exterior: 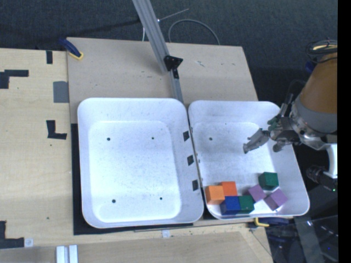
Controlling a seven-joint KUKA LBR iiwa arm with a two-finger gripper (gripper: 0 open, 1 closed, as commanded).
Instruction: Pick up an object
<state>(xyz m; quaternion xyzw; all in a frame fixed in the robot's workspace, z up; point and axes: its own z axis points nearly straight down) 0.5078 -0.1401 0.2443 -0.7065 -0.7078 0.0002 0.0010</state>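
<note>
Objects: a cluster of small coloured blocks lies in the near part of the right-hand shallow white plastic bin [230,114], well apart from the bin's far wall.
Dark green cube [269,179]: rightmost and farthest of the cluster, with a gap on its left side; judged the easiest pick.
Purple blocks: one pale purple block [256,192] sits just near-left of the green cube, another purple block [276,199] lies by the bin's near right corner.
Packed group: an orange block [215,193], a darker orange-red block [229,188], a blue cube [232,204] and a small green block [246,203] touch one another against the near wall; hard to part cleanly.
Gripper: the grey two-finger gripper [255,142] hangs over the bin's right middle, far of the blocks, pointing left and down; its fingers look spread apart with nothing between them.
Step in hand: approach, not yet over any block.
Doing it well: move toward the near side to centre above the dark green cube, turn the fingers so they straddle its free faces, avoid the bin's right wall and the neighbouring purple block, then descend straight.
Left-hand white bin [88,119]: not needed.
</note>
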